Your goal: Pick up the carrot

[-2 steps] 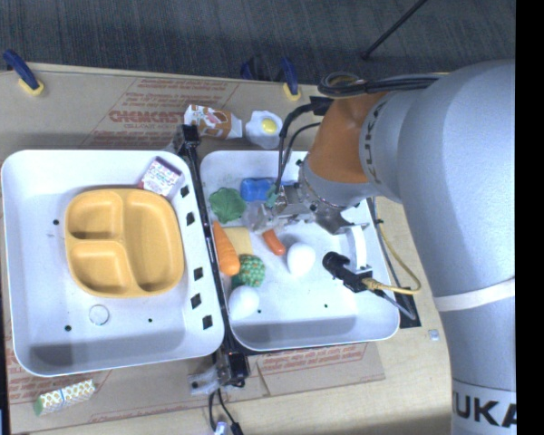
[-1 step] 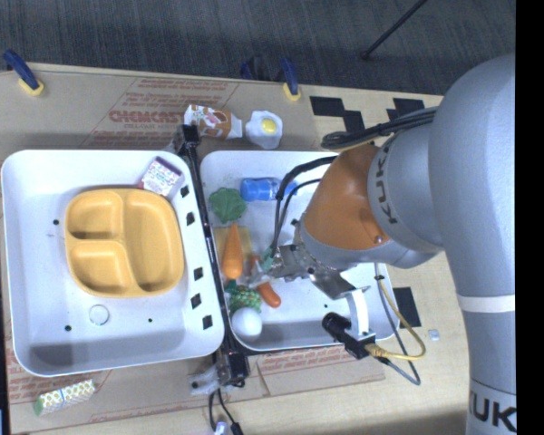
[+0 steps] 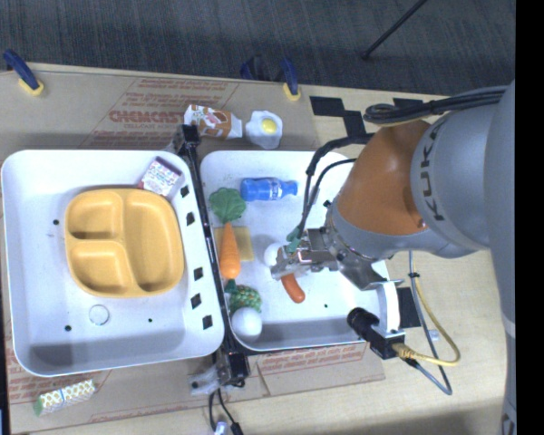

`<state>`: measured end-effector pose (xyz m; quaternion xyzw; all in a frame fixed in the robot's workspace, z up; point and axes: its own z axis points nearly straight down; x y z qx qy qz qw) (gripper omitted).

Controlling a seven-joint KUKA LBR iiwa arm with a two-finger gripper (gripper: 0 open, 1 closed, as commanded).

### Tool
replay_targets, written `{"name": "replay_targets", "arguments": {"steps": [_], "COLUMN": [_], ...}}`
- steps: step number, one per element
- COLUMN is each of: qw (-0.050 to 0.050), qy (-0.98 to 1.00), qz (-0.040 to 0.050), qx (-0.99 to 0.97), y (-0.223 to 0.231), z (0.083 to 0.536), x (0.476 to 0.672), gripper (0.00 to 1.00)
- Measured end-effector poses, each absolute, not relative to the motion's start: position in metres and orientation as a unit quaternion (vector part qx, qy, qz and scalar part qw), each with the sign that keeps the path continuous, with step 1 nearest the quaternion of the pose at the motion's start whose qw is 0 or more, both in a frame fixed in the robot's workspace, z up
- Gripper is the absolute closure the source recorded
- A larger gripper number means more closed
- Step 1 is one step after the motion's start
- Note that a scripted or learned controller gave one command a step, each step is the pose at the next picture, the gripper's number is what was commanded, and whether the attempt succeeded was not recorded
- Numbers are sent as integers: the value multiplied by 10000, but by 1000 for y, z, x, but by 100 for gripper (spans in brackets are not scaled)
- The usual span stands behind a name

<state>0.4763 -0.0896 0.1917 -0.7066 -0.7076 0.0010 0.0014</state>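
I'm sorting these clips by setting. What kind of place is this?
Most likely a robotics lab bench set up for pick-and-place trials: a grey KUKA arm with an orange band reaches over two shallow white bins holding toy food such as an orange plastic carrot, with blue clamps pinning the cardboard base.

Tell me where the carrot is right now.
The carrot lies in the right bin, along its left wall, below the broccoli and left of the gripper.

The end effector fingers are too small to tell apart.
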Motion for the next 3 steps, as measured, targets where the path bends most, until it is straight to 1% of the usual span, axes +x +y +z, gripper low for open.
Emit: {"name": "replay_targets", "arguments": {"steps": [1, 2, 3], "qw": [17, 7, 29], "qy": [-6644, -7272, -7705], "qz": [12, 8, 21], "qx": [-7474, -6864, -6374], "y": [4, -22, 17], "z": [191, 244, 191], "x": [476, 575, 477], "gripper": [100, 100, 100]}}
